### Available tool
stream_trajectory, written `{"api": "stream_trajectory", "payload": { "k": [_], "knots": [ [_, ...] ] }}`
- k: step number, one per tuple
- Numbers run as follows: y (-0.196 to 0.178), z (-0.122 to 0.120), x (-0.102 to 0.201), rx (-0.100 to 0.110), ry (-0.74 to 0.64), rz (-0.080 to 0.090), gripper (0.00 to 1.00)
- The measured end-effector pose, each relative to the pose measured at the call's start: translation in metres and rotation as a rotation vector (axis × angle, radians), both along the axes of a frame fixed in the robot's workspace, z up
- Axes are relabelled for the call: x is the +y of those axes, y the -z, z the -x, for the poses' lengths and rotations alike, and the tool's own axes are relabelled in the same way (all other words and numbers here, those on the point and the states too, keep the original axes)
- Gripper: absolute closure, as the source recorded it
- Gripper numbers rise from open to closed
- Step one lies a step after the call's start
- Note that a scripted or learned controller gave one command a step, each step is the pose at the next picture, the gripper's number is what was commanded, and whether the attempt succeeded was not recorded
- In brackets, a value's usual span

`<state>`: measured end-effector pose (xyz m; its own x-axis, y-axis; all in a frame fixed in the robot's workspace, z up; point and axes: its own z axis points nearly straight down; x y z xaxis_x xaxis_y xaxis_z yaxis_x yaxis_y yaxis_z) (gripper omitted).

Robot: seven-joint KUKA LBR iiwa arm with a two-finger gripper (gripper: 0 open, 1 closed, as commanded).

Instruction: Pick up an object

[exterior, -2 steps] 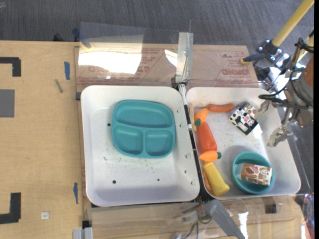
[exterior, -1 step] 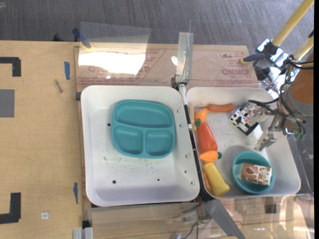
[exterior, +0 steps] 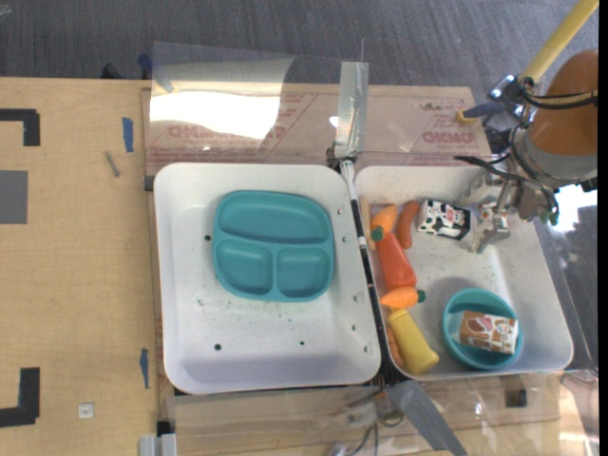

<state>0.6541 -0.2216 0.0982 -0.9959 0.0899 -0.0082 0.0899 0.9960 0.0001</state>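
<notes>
While hanging low over the right bin (exterior: 546, 283), just beside the black-and-white cow box (exterior: 445, 219), looks ready to go down for a grab. Hand (exterior: 487, 224): open or shut, cannot tell. Lined up along that bin's left wall, maybe pushed there: four orange food toys (exterior: 397, 262) and one yellow one (exterior: 413, 342). One blue bowl (exterior: 465, 350), with one brown box (exterior: 488, 332) inside. One blue plate (exterior: 274, 245) alone in the left bin (exterior: 180, 283).
</notes>
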Motion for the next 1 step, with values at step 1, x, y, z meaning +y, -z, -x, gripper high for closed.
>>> {"api": "stream_trajectory", "payload": {
  "k": [1],
  "knots": [
    [0.0048, 0.0602, 0.007, -0.013, -0.007, 0.004, 0.0]
  ]
}}
